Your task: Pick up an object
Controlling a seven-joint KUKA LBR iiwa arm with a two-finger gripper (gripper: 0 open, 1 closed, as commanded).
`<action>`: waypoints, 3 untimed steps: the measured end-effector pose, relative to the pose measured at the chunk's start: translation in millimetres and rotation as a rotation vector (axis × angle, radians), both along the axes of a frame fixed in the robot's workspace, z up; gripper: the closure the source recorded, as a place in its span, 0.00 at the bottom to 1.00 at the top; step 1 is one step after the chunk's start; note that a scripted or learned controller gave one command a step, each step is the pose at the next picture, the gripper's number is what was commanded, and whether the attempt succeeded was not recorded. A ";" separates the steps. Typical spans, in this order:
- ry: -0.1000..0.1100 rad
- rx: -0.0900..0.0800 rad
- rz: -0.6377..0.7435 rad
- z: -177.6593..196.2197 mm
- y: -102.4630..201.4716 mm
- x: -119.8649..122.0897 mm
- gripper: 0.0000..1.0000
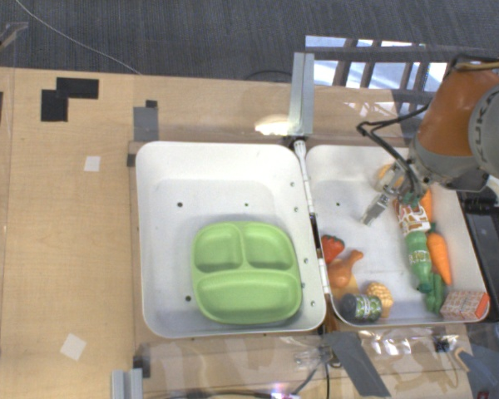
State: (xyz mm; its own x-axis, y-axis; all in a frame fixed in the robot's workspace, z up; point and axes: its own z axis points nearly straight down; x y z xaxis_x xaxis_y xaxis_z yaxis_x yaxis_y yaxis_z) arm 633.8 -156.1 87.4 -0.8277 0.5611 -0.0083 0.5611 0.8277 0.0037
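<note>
Camera view. Two white bins: left bin [154,223] holds one green divided plate [245,271]. Right bin [345,181] holds one carrot [438,256], one green bottle [417,252], one can [364,307], one small box [463,304]. One gripper [381,202] over right bin; finger spread cannot be told.

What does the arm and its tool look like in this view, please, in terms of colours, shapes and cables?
The arm is bulky and rounded, with a smooth grey casing and a broad orange band above the wrist. A thin black cable loops out beside it. The tool is small by comparison, made of slim grey metallic parts, and I can make out no markings on it.
</note>
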 end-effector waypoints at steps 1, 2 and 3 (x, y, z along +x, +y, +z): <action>-0.002 0.000 0.014 1.2 -31.9 -52.9 0.00; -0.006 -0.002 -0.029 2.2 -16.3 -85.8 0.00; -0.011 -0.003 -0.069 3.0 -6.3 -133.5 0.00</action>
